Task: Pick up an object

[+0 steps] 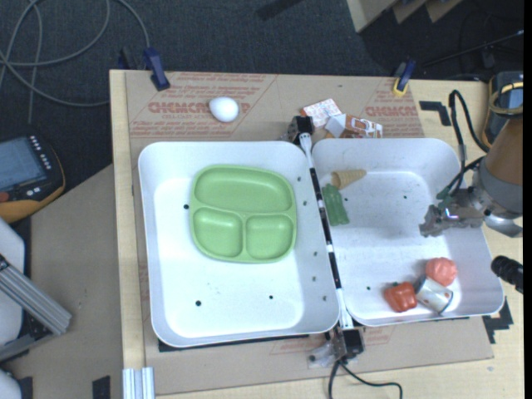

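My gripper (438,220) hangs over the right edge of the right bin (374,239), above bare bin floor with nothing seen between its fingers. Below it, near the bin's front right corner, lie an orange-red round object (441,269), a silver cup-like piece (435,295) and a red toy (401,297). A green strip (336,204) lies along the bin's left wall, and an ice-cream cone toy (349,177) rests just behind it.
The left bin (166,248) holds a green divided plate (243,213). On the bench behind the bins sit a white egg-like ball (224,108) and some small packets (341,121). Blue clamps (155,67) grip the back edge.
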You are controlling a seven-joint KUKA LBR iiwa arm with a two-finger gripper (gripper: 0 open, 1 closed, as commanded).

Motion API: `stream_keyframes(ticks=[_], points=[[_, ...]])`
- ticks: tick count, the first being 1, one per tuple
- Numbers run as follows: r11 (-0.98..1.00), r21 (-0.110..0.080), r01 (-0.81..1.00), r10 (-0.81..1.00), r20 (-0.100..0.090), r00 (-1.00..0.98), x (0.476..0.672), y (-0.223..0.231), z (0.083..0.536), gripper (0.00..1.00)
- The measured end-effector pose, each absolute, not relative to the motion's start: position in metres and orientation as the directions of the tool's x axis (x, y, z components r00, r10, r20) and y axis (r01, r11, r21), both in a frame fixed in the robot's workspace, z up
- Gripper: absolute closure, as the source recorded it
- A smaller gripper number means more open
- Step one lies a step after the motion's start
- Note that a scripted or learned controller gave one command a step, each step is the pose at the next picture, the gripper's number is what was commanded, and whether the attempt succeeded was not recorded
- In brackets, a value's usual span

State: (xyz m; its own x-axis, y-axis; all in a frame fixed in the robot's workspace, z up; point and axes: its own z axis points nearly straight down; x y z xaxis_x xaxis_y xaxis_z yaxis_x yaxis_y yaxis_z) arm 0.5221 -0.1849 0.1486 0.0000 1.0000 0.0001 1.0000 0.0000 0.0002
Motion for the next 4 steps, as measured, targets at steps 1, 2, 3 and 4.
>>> stream_keyframes(ticks=[1, 2, 3, 4], points=[[0.001, 0.002, 1.0, 1.0, -0.002, -0.001, 0.558, -0.203, 0.166, 1.0], [0.001, -0.002, 1.0, 1.0, 0.001, -0.001, 0.559, -0.192, 0.133, 1.0], [0.0, -0.002, 1.0, 1.0, 0.001, 0.0, 0.535, -0.196, 0.11, 1.0], [0.0, 0.0, 1.0, 1.0, 0.0, 0.0, 0.536, -0.196, 0.12, 1.0]])
